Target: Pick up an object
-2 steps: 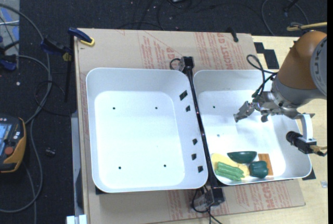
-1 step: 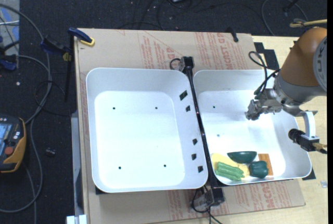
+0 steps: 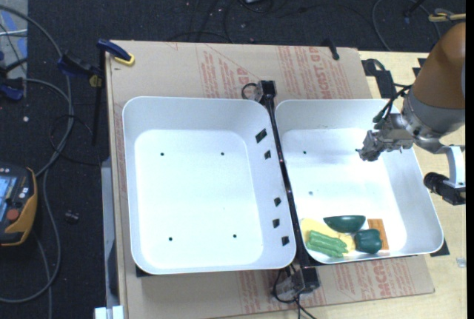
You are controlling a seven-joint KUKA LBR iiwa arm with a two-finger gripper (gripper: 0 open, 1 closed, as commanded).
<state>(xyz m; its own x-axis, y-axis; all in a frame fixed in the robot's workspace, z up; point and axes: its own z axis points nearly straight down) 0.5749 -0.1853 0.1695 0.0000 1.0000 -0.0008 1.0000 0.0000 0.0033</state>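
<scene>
Crowding near corner of right bin [image 3: 415,195]: all objs, bunched at front wall.
Green ridged obj [image 3: 326,243]: lying flat, nearest front rim, touching yellow piece.
Yellow piece [image 3: 315,226]: flat, just behind/left of ridged obj, partly under it.
Dark green bowl-like obj [image 3: 345,222]: just behind ridged obj, beside yellow piece.
Teal blob [image 3: 368,240]: right of ridged obj, just in front of bowl-like obj.
Orange card [image 3: 377,225]: flat, partly hidden behind teal blob.
Left bin [image 3: 148,162]: beside right bin, w/ dark divider strip [image 3: 276,162] between the two.
Gripper [image 3: 368,149]: over far half of right bin, pointing left/down, well apart from obj cluster; nothing seen between fingers; opening too small/blurred, can't tell wide or narrow.
Arm [image 3: 444,81]: grey wrist w/ orange band above, reaching in from right edge.
Bench board [image 3: 222,69]: tan, red print, under both bins.
Blue clamp [image 3: 115,52]: w/ yellow tip, at far left corner of board.
Floor beyond: dark, w/ cables.
</scene>
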